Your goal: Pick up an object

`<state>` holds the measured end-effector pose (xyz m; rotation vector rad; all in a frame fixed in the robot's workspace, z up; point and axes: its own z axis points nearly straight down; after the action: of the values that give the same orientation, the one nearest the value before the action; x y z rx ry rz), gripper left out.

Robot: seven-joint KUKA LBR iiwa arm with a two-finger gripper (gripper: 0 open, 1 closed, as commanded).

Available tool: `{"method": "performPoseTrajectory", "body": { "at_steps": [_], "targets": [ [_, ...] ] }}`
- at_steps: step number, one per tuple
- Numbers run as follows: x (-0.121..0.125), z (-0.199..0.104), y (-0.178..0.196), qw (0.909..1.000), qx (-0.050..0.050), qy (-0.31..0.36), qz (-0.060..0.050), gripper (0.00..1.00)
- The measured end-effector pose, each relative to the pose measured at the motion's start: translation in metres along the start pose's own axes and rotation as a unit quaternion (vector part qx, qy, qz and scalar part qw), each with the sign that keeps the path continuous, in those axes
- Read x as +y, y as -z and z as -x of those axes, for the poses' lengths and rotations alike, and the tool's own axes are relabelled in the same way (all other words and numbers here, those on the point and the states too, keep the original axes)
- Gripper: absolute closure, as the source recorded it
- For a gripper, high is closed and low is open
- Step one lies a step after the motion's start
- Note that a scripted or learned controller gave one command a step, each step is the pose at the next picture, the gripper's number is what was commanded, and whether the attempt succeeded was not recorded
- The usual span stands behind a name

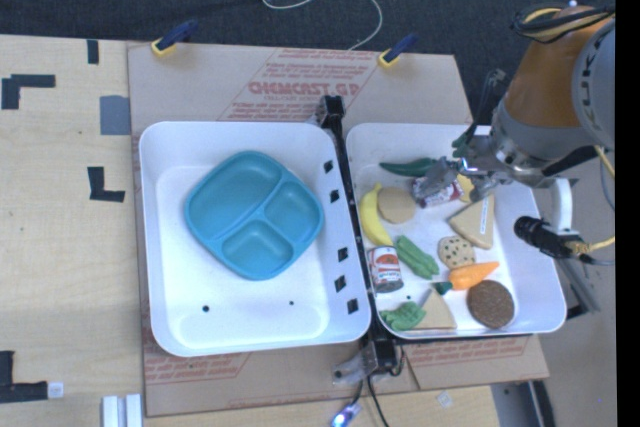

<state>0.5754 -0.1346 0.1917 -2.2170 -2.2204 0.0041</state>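
Approach step: tool (440, 183) low over the right bin (548, 315), no pick confirmed.

You see the tool among the toy food near the bin's far edge, just beside a small red-and-white item (462, 188) and a tan round piece (396, 206). You cannot tell its finger state; the blur hides it. Judge the nearest target as that small item: compact, light, crowded by the green pepper (410, 167) and cheese wedge (474, 223). Your next move likely calls for a closing grip, then a straight lift clear of neighbours.
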Motion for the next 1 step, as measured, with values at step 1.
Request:
{"method": "performPoseTrajectory", "body": {
  "at_steps": [1],
  "targets": [
    [-0.0241, -0.0379, 0.0202, 1.0, 0.001, 0.002, 0.0, 0.0]
  ]
}}
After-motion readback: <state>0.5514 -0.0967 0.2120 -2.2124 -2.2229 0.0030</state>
